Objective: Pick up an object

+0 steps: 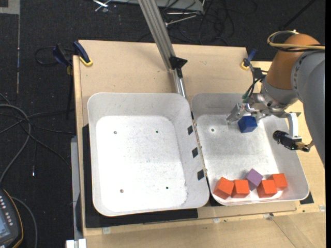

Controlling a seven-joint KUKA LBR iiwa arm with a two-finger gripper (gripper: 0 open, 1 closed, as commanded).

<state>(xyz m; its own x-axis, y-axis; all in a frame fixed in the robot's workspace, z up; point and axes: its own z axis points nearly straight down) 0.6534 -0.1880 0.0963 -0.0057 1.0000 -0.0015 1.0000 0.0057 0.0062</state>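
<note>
Two white bins sit side by side on a tan bench. Over the right bin [207, 112] the gripper [245, 115] holds a blue block [247, 124] between its fingers (lifted, it seems). Orange blocks [232, 188] and one purple block [254, 177] lie well apart, along that bin's near edge.

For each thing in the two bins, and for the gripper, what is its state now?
gripper: over the right bin, at the blue block.
blue block: under the gripper, near the bin's far side.
four orange blocks: in a row along the right bin's near wall.
purple block: among the orange ones.
</note>
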